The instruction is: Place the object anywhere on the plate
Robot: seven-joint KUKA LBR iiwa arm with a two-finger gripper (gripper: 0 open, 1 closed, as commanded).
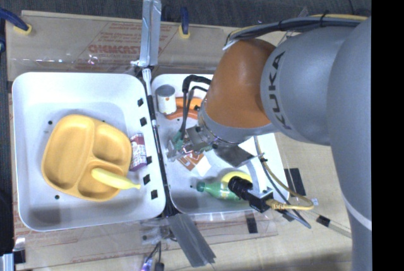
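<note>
Two white bins sit side by side on the bench. The left bin (25,137) holds a yellow divided plate (76,150); a yellow banana-shaped piece (113,179) lies across the plate's lower right section, its tip passing over the rim. A small bottle with a purple label (137,151) rests against the plate's right edge. The arm (303,93) reaches over the right bin (189,199), gripper (183,148) low near its left wall, above a small brown-and-white packet (192,162). Whether the gripper is released or grasping anything cannot be told. A grey-white cup (165,99), an orange item (189,105) and a green bottle (214,188) also lie in the right bin.
</note>
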